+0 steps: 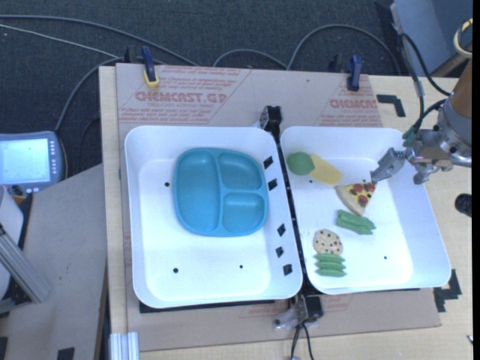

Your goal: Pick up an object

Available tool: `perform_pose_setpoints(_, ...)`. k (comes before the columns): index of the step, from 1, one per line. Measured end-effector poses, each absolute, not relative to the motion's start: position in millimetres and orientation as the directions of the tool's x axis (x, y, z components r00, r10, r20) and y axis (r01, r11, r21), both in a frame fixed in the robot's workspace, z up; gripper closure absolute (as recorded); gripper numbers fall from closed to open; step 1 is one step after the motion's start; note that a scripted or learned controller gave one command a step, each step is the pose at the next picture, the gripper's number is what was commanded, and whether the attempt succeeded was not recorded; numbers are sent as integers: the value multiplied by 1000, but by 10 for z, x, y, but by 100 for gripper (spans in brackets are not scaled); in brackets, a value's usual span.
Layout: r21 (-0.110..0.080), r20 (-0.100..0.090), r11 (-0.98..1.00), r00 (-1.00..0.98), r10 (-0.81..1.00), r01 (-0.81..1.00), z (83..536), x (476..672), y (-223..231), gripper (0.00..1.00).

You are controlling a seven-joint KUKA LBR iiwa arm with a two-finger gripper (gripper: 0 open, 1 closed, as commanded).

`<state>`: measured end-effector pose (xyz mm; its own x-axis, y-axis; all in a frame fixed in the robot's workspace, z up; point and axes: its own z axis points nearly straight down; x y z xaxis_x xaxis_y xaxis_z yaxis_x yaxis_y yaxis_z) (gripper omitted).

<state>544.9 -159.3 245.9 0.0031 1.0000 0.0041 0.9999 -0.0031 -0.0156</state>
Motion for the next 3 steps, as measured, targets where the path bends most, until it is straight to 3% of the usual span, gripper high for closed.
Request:
perform_pose_setpoints(1,-2,1,1,-1,1000,1000,2532,5473,-1587,0)
perform_pose_setpoints(3,-5,2,0,0,1000,1000,1714,5500,-1572,0)
